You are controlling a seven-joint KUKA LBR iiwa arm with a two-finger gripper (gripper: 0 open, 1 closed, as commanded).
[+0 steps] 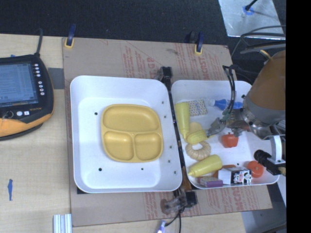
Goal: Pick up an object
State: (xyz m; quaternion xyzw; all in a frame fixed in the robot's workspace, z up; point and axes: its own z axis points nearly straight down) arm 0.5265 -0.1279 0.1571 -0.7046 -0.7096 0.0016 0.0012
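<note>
Objects: right bin (194,87) holds yellow bottles (182,119), a ring (198,150), a red block (229,141), a small carton (240,176) and more.
Gripper (217,125): hangs over the right bin's middle, fingers spread, nothing between them; red block just at its 4 o'clock.
Left bin (85,101): bears a yellow divided plate (131,132).
Tablet (22,87): at 9 o'clock on the bench.
</note>
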